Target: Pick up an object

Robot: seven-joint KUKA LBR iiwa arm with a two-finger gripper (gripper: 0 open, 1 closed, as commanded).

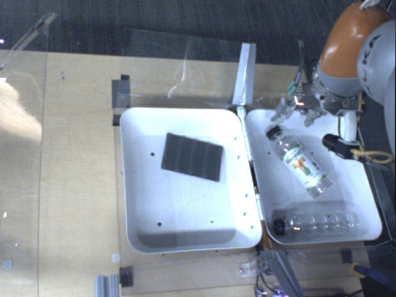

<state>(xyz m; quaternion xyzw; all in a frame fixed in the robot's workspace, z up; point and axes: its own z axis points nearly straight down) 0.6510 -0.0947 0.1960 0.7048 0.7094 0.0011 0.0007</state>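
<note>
- Bottle [301, 164], clear plastic with a label, was seen lying aslant in the right bin [365, 197]; it was judged light, slippery and easily dented, best taken across its labelled middle.
- A second clear bottle [315, 223] was seen along that bin's near wall.
- A dark flat pad [192, 156] was seen in the left bin [185, 228].
- Gripper [296, 107] was seen above the bottle's cap; whether its jaws were apart could not be told.

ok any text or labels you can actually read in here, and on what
No text is legible.
Clear bottle in the right bin: a label with orange and green print, too small and blurred to read.
Dark ribbed pad in the left bin: no markings visible.
</note>
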